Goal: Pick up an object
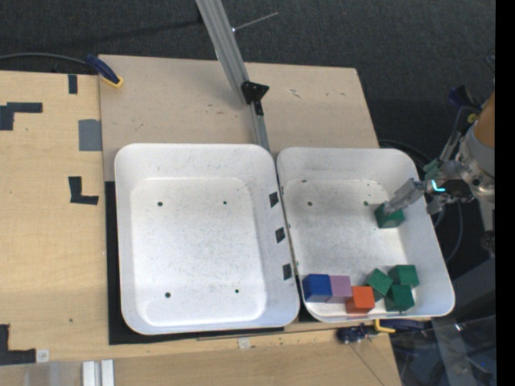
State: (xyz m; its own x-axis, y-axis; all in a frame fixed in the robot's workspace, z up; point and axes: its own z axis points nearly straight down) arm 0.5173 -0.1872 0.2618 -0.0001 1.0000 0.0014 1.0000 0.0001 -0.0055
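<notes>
- The gripper [391, 212] is down in the right bin [346, 171], near the bin's far right side.
- Its grey fingers [405, 195] slant down from the wrist and end right on a green block [389, 218].
- The fingertips touch the top of that block, and the block looks like it sits between them. I cannot tell how wide the fingers are spread, and I cannot tell if the block is off the floor or resting on it.
- Just behind the fingers there is a small blue-green light on the wrist [438, 185], and then the grey arm goes off to the right.
- Well in front of the fingers, along the near wall of the same bin, lies a little crowd of blocks.
- In that crowd, three more green blocks [393, 284] sit close together at the right end.
- Beside them is an orange block [362, 297], then a light purple block [340, 286], then a blue block [317, 286], all touching or nearly touching.
- Far off to the left of the fingers is the left bin [197, 159], white with small dark dots on its floor.
- Both bins rest on a wooden bench [169, 103].
- A grey metal pole [221, 30] slants across the bench behind the bins.
</notes>
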